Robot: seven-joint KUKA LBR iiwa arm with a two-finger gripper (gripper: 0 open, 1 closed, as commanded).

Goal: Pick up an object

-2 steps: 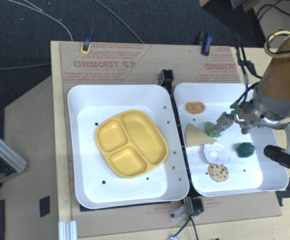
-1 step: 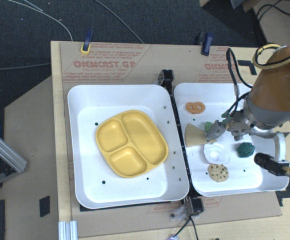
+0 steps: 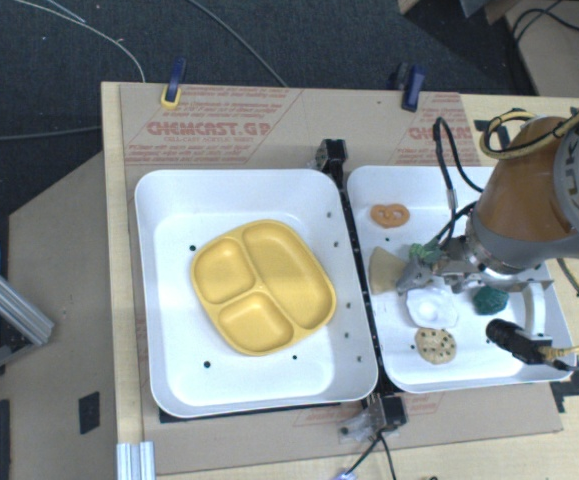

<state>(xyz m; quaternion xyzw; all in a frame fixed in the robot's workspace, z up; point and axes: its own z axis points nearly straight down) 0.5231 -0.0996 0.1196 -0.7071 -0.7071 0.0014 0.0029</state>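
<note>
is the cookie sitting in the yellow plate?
No. The cookie lies on the floor of the right bin, while the yellow plate sits in the left bin.

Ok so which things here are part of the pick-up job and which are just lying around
Part of the job:
gripper, low in the right bin
pretzel
cookie
white fried-egg piece
tan wedge
teal item

Just lying about:
yellow divided plate in the left bin
blue clamps

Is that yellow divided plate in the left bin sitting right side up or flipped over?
Right side up. The yellow plate lies flat in the left bin, and its three hollow compartments, split by raised ridges, face up toward the camera.
</note>
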